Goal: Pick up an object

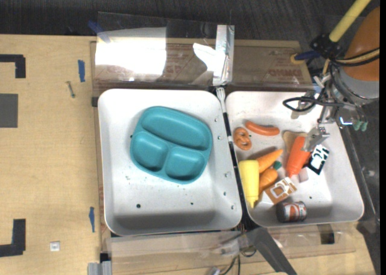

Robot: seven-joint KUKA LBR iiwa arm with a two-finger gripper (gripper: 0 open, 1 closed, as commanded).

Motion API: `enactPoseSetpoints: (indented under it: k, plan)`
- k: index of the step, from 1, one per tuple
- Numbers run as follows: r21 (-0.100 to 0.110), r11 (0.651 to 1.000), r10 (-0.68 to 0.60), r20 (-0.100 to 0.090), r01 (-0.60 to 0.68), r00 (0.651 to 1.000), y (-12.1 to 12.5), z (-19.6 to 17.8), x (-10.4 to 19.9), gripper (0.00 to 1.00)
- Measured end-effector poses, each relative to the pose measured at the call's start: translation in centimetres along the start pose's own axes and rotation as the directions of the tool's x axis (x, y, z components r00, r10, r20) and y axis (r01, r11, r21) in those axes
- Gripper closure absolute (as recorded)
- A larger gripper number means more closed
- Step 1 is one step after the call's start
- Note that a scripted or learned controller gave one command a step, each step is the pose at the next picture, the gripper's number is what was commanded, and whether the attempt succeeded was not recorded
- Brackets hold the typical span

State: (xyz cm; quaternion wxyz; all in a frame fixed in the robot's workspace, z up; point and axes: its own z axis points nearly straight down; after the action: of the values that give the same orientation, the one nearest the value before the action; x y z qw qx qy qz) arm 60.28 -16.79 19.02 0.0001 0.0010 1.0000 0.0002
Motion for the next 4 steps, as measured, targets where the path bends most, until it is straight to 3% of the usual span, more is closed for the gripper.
enactPoseSetpoints:
  k: [1,2,3,4]
  plan:
    - [0.001,0.977,0.213,0.006,-0.213,0.977,0.8,8.0,5.2,0.0]
    - [-0.004,0.95,0.312,0.006,-0.312,0.95,-0.4,10.2,6.8,0.0]
    - [-0.003,0.857,0.515,0.013,-0.515,0.857,0.9,10.1,10.5,0.0]
    - [-0.004,0.859,0.513,0.018,-0.513,0.858,0.9,9.1,10.4,1.0]
